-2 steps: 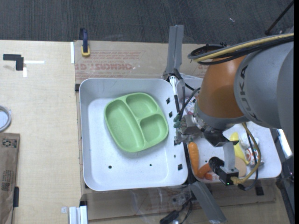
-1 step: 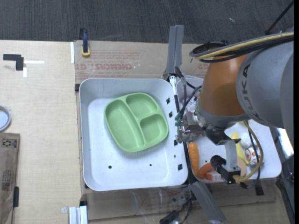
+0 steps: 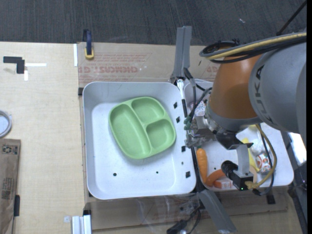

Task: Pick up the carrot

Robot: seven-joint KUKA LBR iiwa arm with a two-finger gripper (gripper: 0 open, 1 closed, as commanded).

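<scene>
One camera is looking down at a slant on both bins (image 3: 92,145); the arm (image 3: 263,82) is reaching in from right.

The arm (image 3: 263,77) covers most of the right bin (image 3: 285,167), and the picture's right and top edges cut the arm off. The carrot (image 3: 201,164) shows as an orange strip by the bin's left wall, its lower end merging with another orange thing and a small packet (image 3: 225,183) too blurred to read. The jaws are lost among dark wrist parts and cables, so their stance cannot be told; a tape roll (image 3: 3,124) on the desk (image 3: 39,106) is cut by the left edge.
</scene>
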